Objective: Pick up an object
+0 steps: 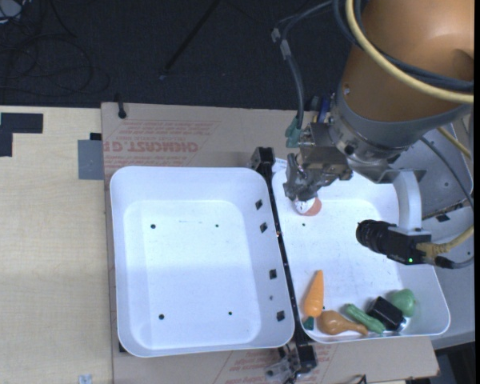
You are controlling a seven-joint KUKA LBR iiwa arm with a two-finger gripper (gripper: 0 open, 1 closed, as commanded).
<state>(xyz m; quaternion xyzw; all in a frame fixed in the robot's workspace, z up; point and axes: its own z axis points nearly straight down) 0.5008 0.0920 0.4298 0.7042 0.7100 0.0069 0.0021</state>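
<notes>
While the gripper [306, 192] hangs low over the right bin [432, 326] near its back left, we cannot tell whether it is spread or pinching. Just beneath it we note a small orange-and-white object [309, 207]. An orange carrot [314, 293] and green toys [384, 312] lie along the bin's near edge. We see the left bin [120, 214] alongside.

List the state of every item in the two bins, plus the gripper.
gripper: low in the right bin, over a small orange-white object
toy carrot: lying loose
tan gourd-shaped toy: lying in corner
green toys: piled with black piece
</notes>
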